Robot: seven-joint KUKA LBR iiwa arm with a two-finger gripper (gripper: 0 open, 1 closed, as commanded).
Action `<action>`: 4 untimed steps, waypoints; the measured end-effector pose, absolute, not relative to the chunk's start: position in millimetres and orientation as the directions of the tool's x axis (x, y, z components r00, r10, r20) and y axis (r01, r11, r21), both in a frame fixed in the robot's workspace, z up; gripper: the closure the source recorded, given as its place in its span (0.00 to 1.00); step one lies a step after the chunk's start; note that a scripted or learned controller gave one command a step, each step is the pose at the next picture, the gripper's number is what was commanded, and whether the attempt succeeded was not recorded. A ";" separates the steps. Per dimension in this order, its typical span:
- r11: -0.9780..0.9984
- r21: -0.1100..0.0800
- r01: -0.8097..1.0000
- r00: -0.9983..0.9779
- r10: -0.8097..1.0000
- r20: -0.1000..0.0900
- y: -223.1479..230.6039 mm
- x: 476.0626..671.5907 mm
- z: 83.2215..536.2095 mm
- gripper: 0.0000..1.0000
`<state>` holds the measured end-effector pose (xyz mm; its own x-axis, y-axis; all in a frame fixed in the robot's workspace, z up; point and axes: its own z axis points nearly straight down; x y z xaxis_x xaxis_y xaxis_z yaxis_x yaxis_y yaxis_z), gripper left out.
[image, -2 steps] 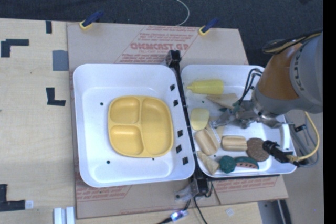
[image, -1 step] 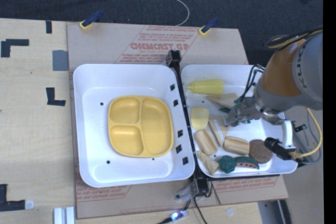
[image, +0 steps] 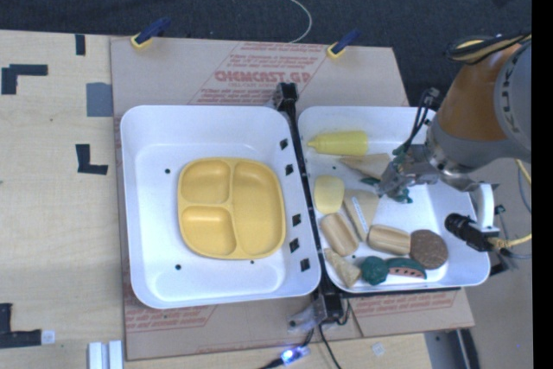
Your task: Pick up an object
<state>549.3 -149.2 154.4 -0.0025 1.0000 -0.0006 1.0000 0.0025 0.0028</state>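
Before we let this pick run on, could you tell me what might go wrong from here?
1. The gripper sits low in the right bin, where toy foods lie packed together; it might nudge the corn or grab two items at once.
2. It hangs over a gap between items, so it may close on nothing.

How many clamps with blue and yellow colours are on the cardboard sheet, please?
2. One clamp is at the far left corner of the cardboard sheet; the other clamp is on its far edge, further right, above the right bin. The bins may hide others.
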 end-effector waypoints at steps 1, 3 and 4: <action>0.002 0.003 1.000 -0.002 1.000 -0.001 -149.7 546.9 216.7 1.00; 0.006 -0.001 1.000 -0.006 1.000 0.001 -107.3 579.1 214.8 1.00; 0.005 0.001 1.000 -0.005 1.000 0.001 -62.6 603.2 228.6 1.00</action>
